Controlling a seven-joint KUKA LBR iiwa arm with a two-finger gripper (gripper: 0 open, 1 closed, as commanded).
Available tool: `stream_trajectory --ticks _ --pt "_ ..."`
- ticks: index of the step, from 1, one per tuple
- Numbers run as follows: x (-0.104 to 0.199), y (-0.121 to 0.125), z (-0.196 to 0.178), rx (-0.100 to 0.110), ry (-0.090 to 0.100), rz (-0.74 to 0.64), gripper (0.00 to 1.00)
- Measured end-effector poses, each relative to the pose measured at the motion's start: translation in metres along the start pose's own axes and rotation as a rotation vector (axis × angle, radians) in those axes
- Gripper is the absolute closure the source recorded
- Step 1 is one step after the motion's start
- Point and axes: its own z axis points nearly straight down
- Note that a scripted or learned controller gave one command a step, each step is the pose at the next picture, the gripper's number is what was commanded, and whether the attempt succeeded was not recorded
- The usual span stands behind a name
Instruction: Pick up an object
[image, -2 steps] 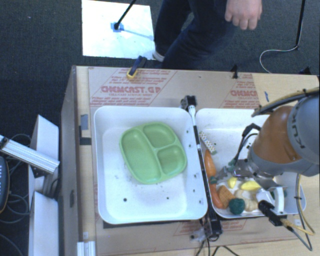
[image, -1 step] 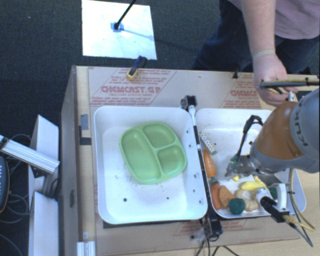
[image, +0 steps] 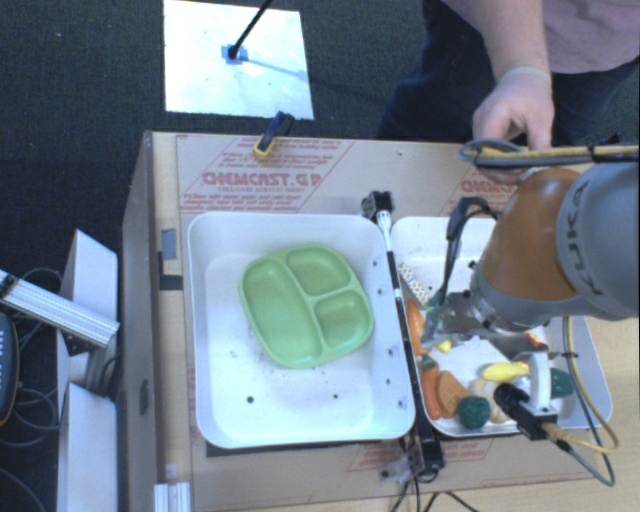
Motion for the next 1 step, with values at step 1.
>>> stream_trajectory --ticks 1 --pt "0.0214 -0.0183 -0.0487 0.029 -0.006 -0.003 1.0"
